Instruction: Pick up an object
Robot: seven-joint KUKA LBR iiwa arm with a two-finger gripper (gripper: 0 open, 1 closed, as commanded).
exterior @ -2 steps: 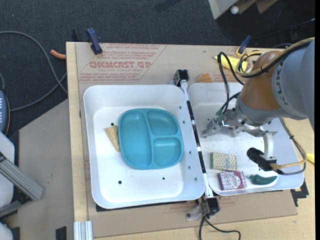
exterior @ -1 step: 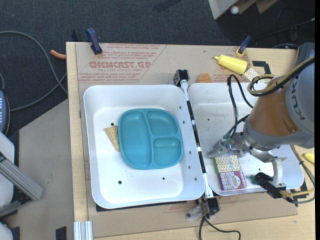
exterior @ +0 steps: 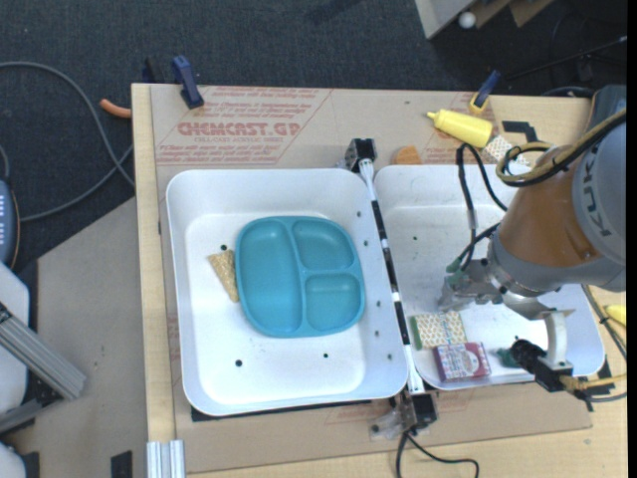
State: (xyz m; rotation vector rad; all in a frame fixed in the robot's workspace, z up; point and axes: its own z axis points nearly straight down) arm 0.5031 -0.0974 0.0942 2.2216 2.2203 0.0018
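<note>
Hand (exterior: 460,292) sits low in the right bin (exterior: 428,207), just above a patterned packet (exterior: 439,329); finger state cannot be told from this angle. Small pink-and-white box (exterior: 461,361) lies just beside the packet at the bin's near edge. Left bin (exterior: 199,366) holds a blue divided tray (exterior: 299,274) overlapping a cracker (exterior: 225,272).

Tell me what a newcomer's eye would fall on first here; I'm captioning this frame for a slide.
The teal divided plate stands out first, in the middle of the left bin, with a tan cracker-like piece partly under its left edge. Next comes the grey and orange arm reaching in from the right, its gripper low over the right bin, just above a patterned packet and a pink one.
</note>
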